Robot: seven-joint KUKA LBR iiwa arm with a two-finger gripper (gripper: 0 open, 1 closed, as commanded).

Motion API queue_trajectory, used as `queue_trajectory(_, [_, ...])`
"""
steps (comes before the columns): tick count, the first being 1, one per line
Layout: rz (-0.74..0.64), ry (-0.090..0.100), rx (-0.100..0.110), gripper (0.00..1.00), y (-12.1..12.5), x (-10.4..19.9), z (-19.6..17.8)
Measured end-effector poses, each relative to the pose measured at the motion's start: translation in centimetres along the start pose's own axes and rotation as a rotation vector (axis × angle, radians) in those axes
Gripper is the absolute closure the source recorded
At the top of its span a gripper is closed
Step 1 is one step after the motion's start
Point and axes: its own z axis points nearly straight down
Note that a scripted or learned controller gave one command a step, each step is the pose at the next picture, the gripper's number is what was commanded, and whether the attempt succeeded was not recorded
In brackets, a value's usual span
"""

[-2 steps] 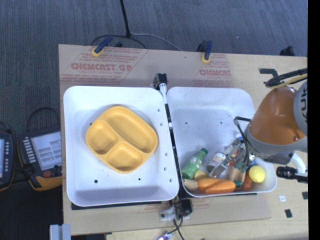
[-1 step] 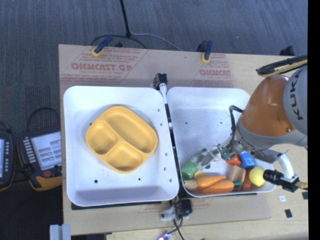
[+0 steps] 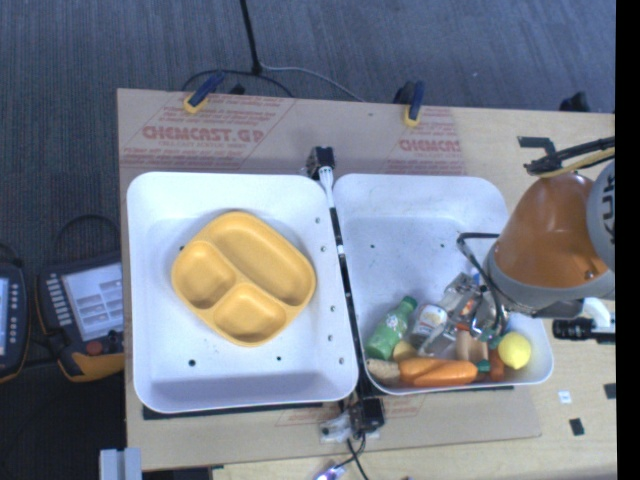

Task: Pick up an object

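A: What does the grey arm with the orange band cover?

B: The right bin's far right wall and part of the cluttered toy pile. The arm itself runs off the right edge.

A: And the metal gripper?

B: Its fingers are lost among the clutter; too small to tell their state.

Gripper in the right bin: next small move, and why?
Probably a short straight lift to test the grasp. The gripper sits low in the cluttered pile of the right white bin, beside the green bottle and orange carrot; whether it holds anything is unclear.
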Motion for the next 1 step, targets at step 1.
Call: queue_trajectory(1, [0.039,-0.002,0.009,1.00,7.58,-2.55,-2.07])
